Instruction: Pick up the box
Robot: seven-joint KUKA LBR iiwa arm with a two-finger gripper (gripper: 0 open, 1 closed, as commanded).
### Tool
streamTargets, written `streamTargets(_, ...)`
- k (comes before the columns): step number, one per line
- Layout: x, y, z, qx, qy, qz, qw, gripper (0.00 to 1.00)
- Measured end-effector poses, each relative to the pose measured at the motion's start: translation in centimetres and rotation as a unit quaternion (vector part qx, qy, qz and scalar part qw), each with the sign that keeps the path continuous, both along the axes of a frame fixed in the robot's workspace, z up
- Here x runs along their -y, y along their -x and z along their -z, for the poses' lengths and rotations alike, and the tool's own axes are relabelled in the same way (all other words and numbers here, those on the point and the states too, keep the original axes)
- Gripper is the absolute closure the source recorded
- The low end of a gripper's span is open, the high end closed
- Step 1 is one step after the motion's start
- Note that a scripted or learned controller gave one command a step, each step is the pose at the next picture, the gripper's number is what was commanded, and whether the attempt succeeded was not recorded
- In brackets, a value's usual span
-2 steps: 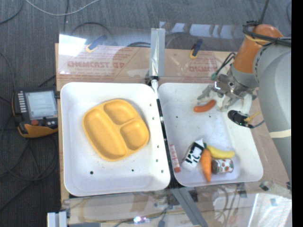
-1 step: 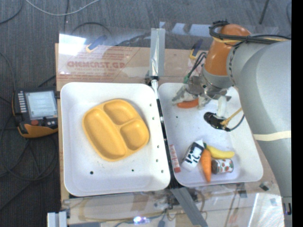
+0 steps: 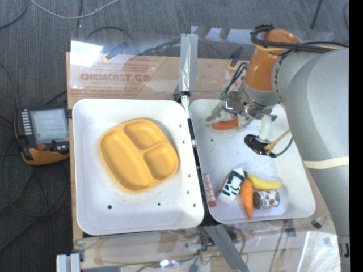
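The box, a small white carton with black print, lies tilted in the front part of the right bin. It touches a carrot on its right. My gripper hangs over the far end of the right bin, well behind the box. A small orange-red thing lies directly under the gripper. Nothing shows as held.
A banana and a small can lie right of the carrot. A thin red stick lies along the right bin's left wall. The left bin holds a yellow divided tray. The grey arm covers the right side.
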State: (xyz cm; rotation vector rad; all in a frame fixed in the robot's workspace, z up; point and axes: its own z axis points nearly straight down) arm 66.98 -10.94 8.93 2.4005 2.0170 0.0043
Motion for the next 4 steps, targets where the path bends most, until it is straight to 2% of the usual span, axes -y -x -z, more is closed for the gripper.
streamTargets(1, 1.7, 4.1, -5.5, -0.004, -0.0009, -0.098, 0.9951, 0.00)
streamTargets(2, 3.3, 5.8, -0.1, 0.002, -0.0001, -0.058, 0.9983, 0.00)
streamTargets(3, 4.6, 2.8, -1.7, -0.003, -0.0010, -0.112, 0.9937, 0.00)
streamTargets(4, 5.3, 1.9, 0.0, -0.001, 0.0020, -0.158, 0.9875, 0.00)
